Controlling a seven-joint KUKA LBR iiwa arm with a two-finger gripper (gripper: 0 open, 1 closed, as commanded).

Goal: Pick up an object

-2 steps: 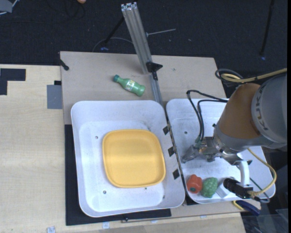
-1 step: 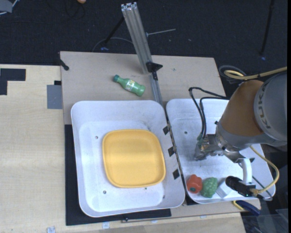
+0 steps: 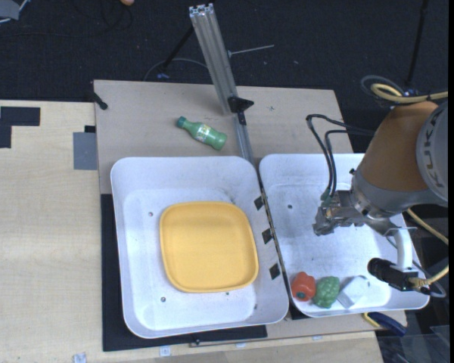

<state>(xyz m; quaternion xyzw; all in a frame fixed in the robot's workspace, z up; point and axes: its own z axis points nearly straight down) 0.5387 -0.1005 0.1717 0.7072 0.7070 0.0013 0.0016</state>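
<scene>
A red pepper-like toy, a green bumpy toy and a small white-grey block lie together at the near edge of the right bin. A yellow plate lies flat in the left bin. My gripper hangs over the middle of the right bin, up and to the right of the three toys and apart from them. Nothing shows between its fingers.
A green bottle lies on its side on the bench behind the left bin. A slanted metal rail rises behind the bins' shared edge. Black cables loop over the right bin's far part. Clips sit along the divider.
</scene>
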